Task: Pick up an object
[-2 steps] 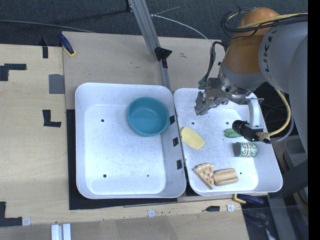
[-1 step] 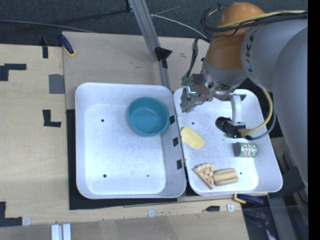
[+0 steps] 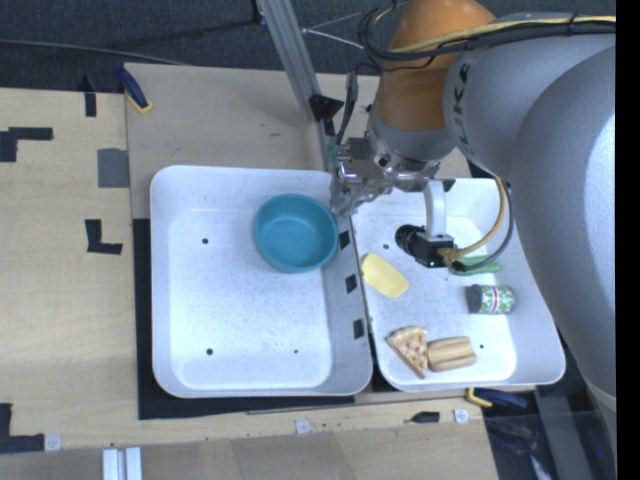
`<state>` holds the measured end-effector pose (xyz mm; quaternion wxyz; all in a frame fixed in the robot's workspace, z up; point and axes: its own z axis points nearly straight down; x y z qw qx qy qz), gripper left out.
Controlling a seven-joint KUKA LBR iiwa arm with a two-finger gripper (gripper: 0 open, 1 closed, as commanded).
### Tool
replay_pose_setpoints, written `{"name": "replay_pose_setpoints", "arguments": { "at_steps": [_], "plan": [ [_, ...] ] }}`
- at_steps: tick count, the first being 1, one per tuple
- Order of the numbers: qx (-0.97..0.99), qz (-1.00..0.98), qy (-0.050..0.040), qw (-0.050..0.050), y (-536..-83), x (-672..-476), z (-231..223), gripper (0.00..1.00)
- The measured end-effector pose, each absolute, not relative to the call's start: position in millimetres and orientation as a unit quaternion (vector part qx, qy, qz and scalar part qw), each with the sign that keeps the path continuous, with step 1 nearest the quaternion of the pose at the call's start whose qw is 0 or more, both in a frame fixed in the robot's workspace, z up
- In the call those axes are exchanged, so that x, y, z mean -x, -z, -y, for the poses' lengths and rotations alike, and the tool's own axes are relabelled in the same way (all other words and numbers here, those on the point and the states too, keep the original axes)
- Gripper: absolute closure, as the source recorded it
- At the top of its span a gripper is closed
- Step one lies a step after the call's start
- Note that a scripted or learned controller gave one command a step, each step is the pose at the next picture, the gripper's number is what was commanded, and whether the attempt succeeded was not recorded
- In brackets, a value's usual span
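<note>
From my seat the gripper (image 3: 345,190) sits right at the blue bowl's (image 3: 294,232) upper-right rim; honestly can't tell if it's spread or closed.

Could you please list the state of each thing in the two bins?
Blue round plastic bowl: upright, in the left bin, at its right wall.
Yellow oval piece: lying flat, right bin.
Small green can: on its side.
Pizza slice toy: lying flat.
Tan hot-dog bun toy: lying beside it.
</note>
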<state>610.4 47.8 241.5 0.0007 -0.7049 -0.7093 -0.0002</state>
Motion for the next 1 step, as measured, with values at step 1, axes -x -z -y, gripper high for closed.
{"name": "replay_pose_setpoints", "arguments": {
  "at_steps": [1],
  "plan": [
    [0.705, 0.709, 0.0001, 0.001, -240.7, -620.7, -91.9, 1.0]
  ]
}}
